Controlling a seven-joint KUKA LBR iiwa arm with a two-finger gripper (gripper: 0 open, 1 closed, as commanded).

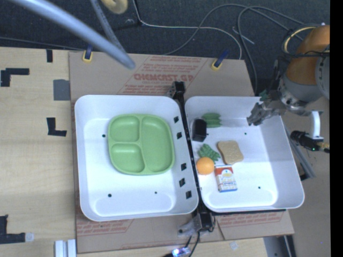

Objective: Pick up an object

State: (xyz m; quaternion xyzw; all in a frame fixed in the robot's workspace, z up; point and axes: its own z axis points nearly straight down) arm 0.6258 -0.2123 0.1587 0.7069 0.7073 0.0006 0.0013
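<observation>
The right bin point(278, 191) holds a slice of bread point(230, 151), an orange point(204, 166), a small red and white carton point(226, 178), a black object point(199, 129) and green leafy pieces point(211, 119) with another green piece point(209, 153) near the orange. My gripper point(256, 116) hangs over the bin's upper right part, to the right of and above the bread, apart from every object. Nothing shows between its fingers.
The left bin point(91, 143) carries a green divided plate point(141, 144). Black clips line the divider between the bins point(185, 143). Cables run across the dark floor behind the bench. A cardboard sheet point(161, 71) lies under both bins.
</observation>
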